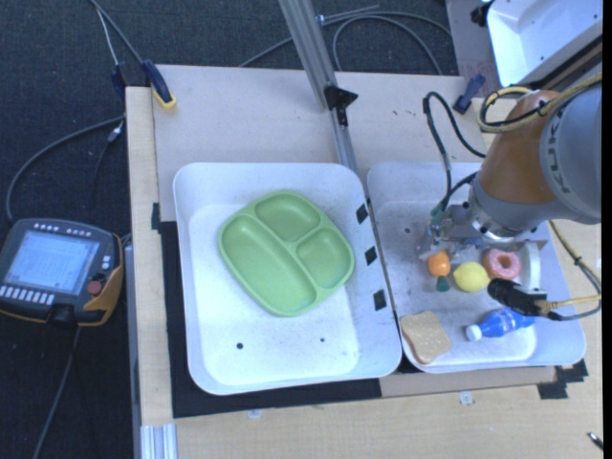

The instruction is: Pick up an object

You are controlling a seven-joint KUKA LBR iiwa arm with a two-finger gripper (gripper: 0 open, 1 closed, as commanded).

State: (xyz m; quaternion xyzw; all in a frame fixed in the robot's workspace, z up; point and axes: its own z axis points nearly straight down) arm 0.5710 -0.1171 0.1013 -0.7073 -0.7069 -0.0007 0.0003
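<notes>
Arm is down in the right bin (574, 352), gripper (442, 240) low over the bin floor just above the small orange piece (439, 264); can't tell from this angle how the claw is set or whether it's touching the piece. Rest of the pickables are bunched in the same bin: yellow lemon (470, 276) beside the orange piece, pink donut (502, 263) touching the lemon's right side, blue bottle (497, 325) lying flat below them, bread slice (426, 337) at the near left corner. Left bin (206, 352) carries a green divided plate (285, 251), well apart from the gripper.
</notes>
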